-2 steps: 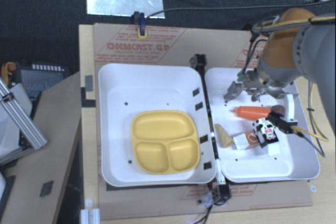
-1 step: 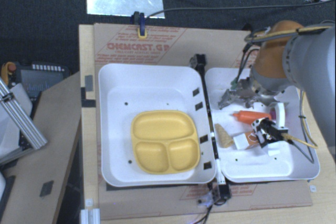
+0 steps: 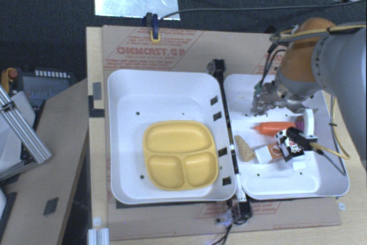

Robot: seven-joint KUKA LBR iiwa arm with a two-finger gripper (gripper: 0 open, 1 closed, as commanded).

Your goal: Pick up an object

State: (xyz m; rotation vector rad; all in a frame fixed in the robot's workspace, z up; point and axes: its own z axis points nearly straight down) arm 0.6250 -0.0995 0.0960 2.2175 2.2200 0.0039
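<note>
1. The gripper [image 3: 262,105] hangs low in the right bin [image 3: 287,183], on the far side of the carrot [image 3: 275,127] and a little to its left. I judge it is placed there to come down on some object, but nothing is visible in it. Whether it is open or closed, I cannot tell.
2. The carrot lies flat and apart from the gripper, so it seems free to take.
3. The cone [image 3: 245,148] lies on the near side of the carrot, to its left. A white piece [image 3: 264,154] lies just beside the cone.
4. The tray [image 3: 179,153] is well left of the carrot, in the left bin [image 3: 132,94]. It is probably too wide for a grasp.
5. Count: two bins, one tray with three compartments, one carrot, one cone, one white piece, one gripper.
</note>
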